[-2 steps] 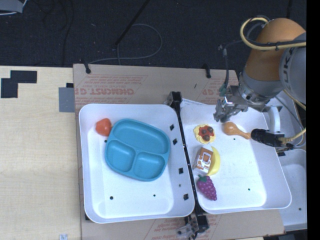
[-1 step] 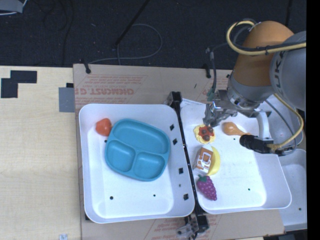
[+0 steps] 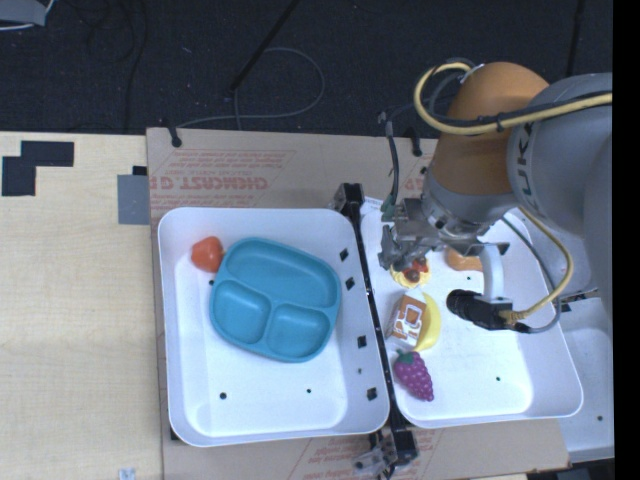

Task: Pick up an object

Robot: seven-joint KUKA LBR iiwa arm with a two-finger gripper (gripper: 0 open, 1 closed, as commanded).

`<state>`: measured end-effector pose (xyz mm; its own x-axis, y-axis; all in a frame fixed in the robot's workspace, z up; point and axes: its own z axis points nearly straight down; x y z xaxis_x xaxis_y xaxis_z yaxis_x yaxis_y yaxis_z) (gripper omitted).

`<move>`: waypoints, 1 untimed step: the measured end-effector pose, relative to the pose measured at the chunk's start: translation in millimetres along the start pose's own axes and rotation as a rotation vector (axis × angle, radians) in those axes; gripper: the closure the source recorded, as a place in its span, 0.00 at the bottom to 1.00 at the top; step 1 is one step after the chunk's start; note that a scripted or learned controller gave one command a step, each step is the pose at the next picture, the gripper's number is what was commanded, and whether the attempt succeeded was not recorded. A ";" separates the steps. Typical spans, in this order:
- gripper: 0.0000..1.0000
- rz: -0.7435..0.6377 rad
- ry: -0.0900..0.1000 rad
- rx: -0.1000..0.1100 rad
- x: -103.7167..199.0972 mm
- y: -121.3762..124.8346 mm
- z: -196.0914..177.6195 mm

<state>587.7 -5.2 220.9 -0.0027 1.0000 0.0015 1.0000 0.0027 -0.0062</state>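
My gripper (image 3: 404, 255) hangs low over the upper left part of the right bin (image 3: 520, 388), close to the divider between the bins. Right under its tip lies a small red and yellow item (image 3: 414, 267), partly hidden by the gripper. Below that sit a small orange and white carton (image 3: 406, 319) leaning on a yellow banana (image 3: 431, 323), and a bunch of purple grapes (image 3: 414, 375). An orange piece (image 3: 462, 260) lies to the gripper's right, half covered by the arm.
The left bin (image 3: 250, 398) holds a blue divided plate (image 3: 274, 299) and a red tomato (image 3: 207, 254) at its upper left. A black cable fitting (image 3: 478, 309) of the arm juts over the right bin. The wrist (image 3: 490, 138) covers the bin's upper part.
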 end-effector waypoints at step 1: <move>1.00 -0.002 0.001 -0.002 46.7 -23.0 -10.8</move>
<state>564.6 41.4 232.0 -0.0045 1.0000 0.0025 1.0000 0.0045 -0.0047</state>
